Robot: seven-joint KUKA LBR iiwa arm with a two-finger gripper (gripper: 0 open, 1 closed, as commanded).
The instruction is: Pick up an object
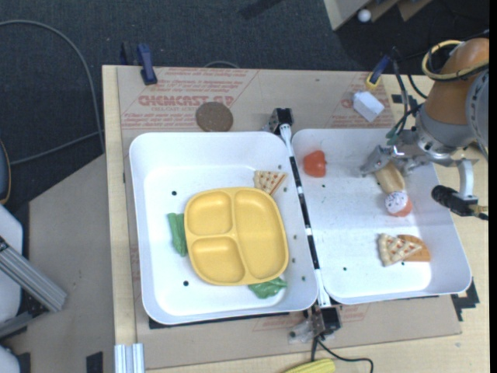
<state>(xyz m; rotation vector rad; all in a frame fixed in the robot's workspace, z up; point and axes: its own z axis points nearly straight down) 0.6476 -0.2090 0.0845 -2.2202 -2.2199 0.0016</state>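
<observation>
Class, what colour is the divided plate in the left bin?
Yellow; the divided plate shows best in the camera view.

The yellow divided plate (236, 235) is covering most of two green pieces (178, 233) and part of a waffle-patterned piece (269, 180). The arm (458, 92) is running off the right edge. The gripper (386, 160) is hiding the tan object's (390, 179) upper end.

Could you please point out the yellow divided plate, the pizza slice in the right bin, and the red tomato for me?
yellow divided plate (235, 235), camera view, on the ridge where its compartments meet.
pizza slice (401, 249), camera view, mid topping.
red tomato (314, 163), camera view, centre of its top.
</observation>
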